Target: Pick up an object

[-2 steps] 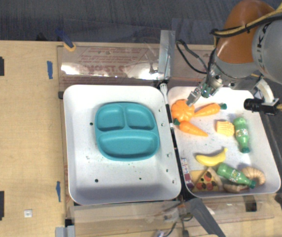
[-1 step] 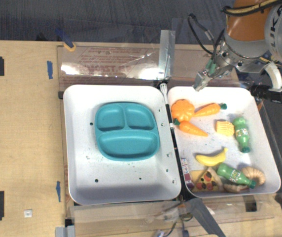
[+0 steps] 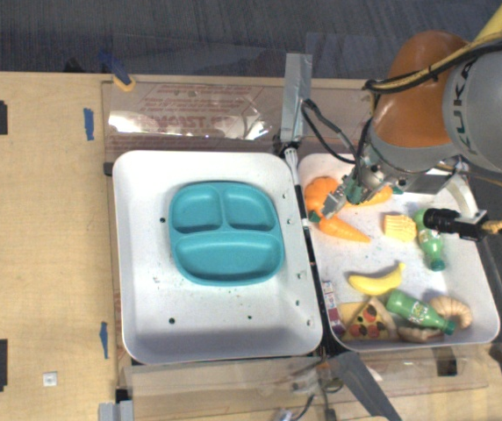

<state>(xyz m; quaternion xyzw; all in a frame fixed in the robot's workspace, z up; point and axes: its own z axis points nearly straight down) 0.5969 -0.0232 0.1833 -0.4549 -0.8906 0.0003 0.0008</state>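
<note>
A: What lies closest to the lens?

B: At the front edge of the right bin (image 3: pixel 488 314), a pizza slice (image 3: pixel 367 319) touches a green bottle (image 3: pixel 419 312) lying on its side, with a tan pastry (image 3: pixel 455 310) just behind the bottle. A banana (image 3: pixel 376 280) sits just above them.

A: And further back?

B: A carrot (image 3: pixel 345 229) lies near the bin's left wall, a yellow ridged piece (image 3: pixel 399 227) to its right, and a second, smaller green bottle (image 3: pixel 432 249) beyond that. An orange fruit (image 3: pixel 319 191) sits in the back left corner.

A: Where is the end effector?

B: The end effector (image 3: pixel 337 198) hangs low over that corner, just beside the orange fruit and above the carrot. Whether its fingers are apart or together, I cannot tell. The grey arm (image 3: pixel 488 95) and its cables cover the bin's rear.

A: The left bin?

B: The left bin (image 3: pixel 146 323) holds a teal divided plate (image 3: pixel 225 232), well apart from the toys. Both bins rest on the wooden surface (image 3: pixel 32 235).
</note>
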